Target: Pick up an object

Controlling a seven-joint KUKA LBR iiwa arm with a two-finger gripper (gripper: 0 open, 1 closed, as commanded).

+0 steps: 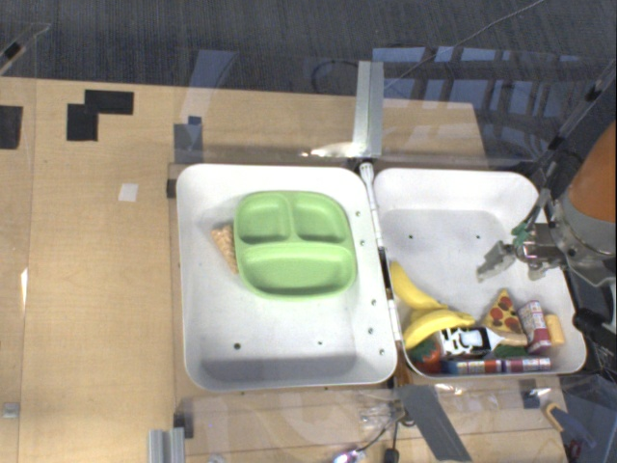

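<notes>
My gripper hangs over the right side of the right bin. It is open, with nothing between its fingers. Just below it, in the bin's near right corner, lie a toy pizza slice and a small red and white can. Two yellow bananas rest against the bin's left wall. Beside them lies a black and white item, and markers line the front wall.
The left bin holds a green divided plate, with a tan cracker-like piece poking out at its left edge. A metal post stands behind the wall between the two bins. The arm's orange band is at the right.
</notes>
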